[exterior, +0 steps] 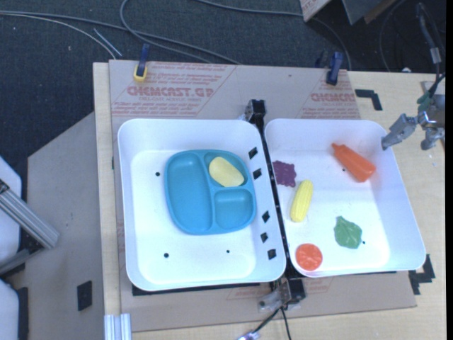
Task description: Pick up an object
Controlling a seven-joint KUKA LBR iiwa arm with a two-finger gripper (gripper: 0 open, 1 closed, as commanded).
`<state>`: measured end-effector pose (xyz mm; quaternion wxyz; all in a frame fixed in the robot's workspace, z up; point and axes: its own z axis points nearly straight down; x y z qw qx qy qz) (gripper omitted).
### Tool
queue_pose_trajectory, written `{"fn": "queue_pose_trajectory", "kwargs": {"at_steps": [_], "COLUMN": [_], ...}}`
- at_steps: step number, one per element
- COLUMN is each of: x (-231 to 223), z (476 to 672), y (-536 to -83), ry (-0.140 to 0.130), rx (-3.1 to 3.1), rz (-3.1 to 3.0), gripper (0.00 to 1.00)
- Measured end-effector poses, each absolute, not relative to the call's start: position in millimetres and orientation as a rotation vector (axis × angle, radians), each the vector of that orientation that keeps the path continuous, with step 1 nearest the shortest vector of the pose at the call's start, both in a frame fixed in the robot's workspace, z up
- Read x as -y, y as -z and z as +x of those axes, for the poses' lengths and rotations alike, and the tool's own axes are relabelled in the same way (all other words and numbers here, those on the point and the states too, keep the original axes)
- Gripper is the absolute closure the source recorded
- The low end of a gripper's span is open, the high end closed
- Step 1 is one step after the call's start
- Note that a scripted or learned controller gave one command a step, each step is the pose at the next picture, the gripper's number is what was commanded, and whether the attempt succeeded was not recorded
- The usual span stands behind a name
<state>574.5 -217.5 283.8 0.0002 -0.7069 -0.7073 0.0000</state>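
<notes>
The right bin (396,211) holds several toy foods: an orange carrot (353,162) at the upper right, a purple grape bunch (284,173), a yellow corn cob (302,200), a green leafy piece (347,233) and a round orange-red slice (308,257) at the front rim. My gripper (410,137) hangs over the bin's upper right corner, just right of the carrot. It is open, with nothing between its fingers. Most of the arm is out of view.
The left bin (141,225) holds a blue divided plate (209,191) with a yellow food piece (226,171) in its upper right compartment. A black divider strip (267,190) runs between the bins. Clamps (141,69) hold the cardboard base at the back.
</notes>
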Motion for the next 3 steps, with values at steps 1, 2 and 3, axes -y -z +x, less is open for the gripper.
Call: {"fn": "queue_pose_trajectory", "kwargs": {"at_steps": [1, 2, 3], "x": [220.6, 220.8, 220.2], "z": [570.4, 564.7, 566.7], "y": [-240.8, -178.3, -135.8], "ry": [-0.003, -0.004, -0.003], "rx": [2.218, 2.216, 2.218], "rz": [-2.218, -2.216, -2.217], "gripper": [0.0, 0.0, 0.0]}}
